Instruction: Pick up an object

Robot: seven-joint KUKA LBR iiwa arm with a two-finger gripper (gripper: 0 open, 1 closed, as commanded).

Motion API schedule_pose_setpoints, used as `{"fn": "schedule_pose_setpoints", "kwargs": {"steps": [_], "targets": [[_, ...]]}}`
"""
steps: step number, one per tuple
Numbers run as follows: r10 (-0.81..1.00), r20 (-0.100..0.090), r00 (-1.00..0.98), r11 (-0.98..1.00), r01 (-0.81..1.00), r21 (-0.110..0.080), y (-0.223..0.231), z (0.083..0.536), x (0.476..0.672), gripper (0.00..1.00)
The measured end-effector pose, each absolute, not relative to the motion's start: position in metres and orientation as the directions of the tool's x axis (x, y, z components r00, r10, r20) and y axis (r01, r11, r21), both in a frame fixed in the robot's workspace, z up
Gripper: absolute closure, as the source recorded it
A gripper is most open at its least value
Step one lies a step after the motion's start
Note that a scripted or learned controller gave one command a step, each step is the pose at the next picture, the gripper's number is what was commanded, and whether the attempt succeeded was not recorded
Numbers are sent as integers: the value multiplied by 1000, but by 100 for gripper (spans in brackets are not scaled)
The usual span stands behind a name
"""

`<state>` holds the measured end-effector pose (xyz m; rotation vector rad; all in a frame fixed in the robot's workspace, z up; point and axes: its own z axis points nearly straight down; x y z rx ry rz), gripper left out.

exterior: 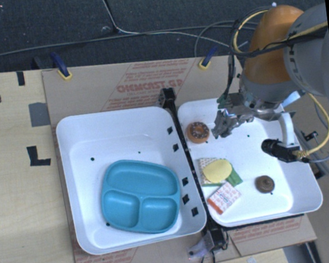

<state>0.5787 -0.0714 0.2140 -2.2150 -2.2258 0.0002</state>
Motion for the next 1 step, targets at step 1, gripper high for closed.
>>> {"fn": "schedule_pose_setpoints", "kwargs": {"steps": [1], "targets": [[1000, 2, -7, 7, 1000, -2, -11, 220, 558, 100]]}}
